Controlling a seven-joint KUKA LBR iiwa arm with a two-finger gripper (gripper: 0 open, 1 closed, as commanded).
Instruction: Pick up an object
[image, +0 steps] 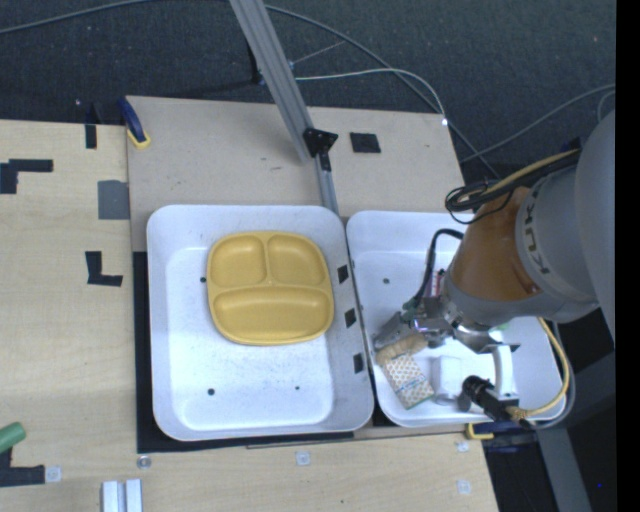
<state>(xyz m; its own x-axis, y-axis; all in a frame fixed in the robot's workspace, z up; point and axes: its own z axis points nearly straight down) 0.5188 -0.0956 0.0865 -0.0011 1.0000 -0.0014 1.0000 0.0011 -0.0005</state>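
The arm is reaching down into the right bin (380, 240), so the grasping step seems to be in hand. The gripper (425, 335) is hovering at the packet (408, 372), which is lying at 7 o'clock in that bin; whether the fingers are wide or narrow I cannot tell. Next it is needing a firm closing, then a straight lift. The packet is looking flat, pale and speckled, with a tan end.

Two bins (170, 300), one yellow tray (270, 287)

End effector (412, 335) low in right bin (385, 250) over tan packet (408, 375); yellow tray (270, 287) left.
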